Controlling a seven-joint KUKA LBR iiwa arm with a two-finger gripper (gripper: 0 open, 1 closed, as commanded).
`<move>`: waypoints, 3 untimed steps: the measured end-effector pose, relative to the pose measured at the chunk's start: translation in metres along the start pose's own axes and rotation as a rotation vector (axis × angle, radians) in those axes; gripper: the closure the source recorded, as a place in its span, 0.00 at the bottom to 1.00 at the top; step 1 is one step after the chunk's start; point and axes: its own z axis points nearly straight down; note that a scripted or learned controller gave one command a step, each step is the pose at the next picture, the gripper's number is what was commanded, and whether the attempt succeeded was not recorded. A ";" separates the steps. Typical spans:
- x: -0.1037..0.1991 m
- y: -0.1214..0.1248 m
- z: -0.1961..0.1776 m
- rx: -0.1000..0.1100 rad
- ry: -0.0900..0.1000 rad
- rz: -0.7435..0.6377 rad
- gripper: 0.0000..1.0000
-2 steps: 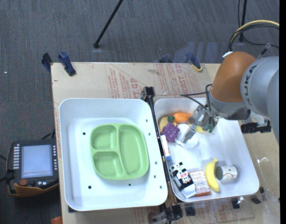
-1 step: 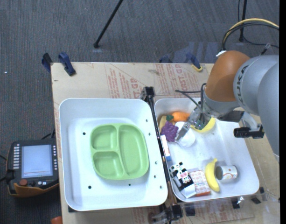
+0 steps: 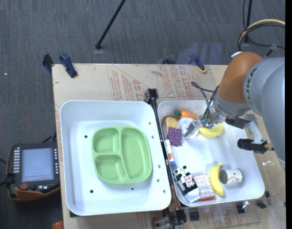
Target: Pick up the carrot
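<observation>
The gripper (image 3: 199,126) hung low in the right bin (image 3: 241,187), its fingers too blurred to tell whether they were spread or pressed together. The carrot (image 3: 187,114) lay just beside it near the back wall, next to a banana (image 3: 211,131).

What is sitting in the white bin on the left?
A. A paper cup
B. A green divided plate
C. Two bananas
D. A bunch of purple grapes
B. The left bin holds a green divided plate, while the bananas, cup and purple grapes all lie in the right bin.
</observation>
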 end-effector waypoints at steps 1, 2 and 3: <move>0.017 0.017 0.000 0.000 0.001 0.207 0.00; -0.027 -0.001 -0.012 0.001 0.001 0.594 0.00; -0.049 -0.005 -0.007 -0.002 0.021 0.705 0.00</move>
